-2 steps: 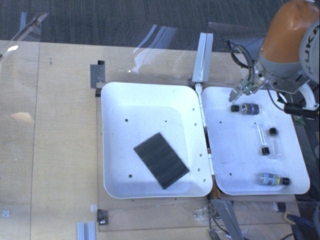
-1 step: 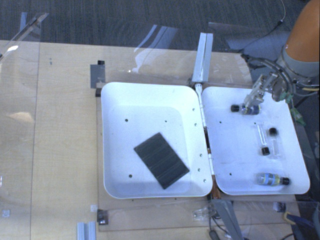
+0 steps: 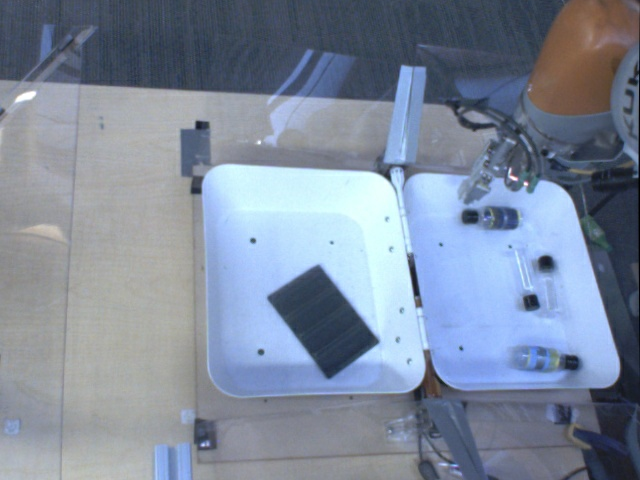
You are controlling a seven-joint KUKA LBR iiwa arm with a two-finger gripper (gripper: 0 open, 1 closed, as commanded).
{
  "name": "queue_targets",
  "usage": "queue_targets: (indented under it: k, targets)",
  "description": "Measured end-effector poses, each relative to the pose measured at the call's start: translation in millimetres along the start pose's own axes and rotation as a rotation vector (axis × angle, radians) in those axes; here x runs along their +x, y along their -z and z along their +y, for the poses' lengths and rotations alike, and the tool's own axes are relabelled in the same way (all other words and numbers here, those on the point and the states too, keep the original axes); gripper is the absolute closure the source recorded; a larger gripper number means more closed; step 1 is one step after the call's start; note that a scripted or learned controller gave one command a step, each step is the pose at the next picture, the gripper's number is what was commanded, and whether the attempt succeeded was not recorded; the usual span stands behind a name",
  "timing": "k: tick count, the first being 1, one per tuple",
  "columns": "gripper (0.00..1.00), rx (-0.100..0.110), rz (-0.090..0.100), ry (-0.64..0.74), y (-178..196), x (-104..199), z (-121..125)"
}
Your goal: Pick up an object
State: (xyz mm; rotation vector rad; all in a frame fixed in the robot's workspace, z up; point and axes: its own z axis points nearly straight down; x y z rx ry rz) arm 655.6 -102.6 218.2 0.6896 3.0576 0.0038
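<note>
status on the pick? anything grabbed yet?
Nothing looks picked yet. The claw hovers over the far end of the right white bin, just above a small dark-capped bottle with a blue label that lies on the bin floor. Two more small bottles lie nearer in that bin, and a dark ribbed rectangular pad sits in the left white bin. Descent, grasp and lift are left.

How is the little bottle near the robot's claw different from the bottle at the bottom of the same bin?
The upper bottle lies near the bin's far edge, just below the gripper; the lower bottle lies by the near edge, far from it. The upper bottle looks darker and shorter; the lower one looks paler and longer. Both lie on their sides in the right bin.
</note>
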Motion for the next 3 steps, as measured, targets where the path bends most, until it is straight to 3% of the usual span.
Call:
queue_targets:
  k: [2,3]
  targets:
    - [1.00,-0.010,-0.020,0.003,23,-4,4]
    - [1.00,0.000,-0.006,0.458,67,-17,-46]
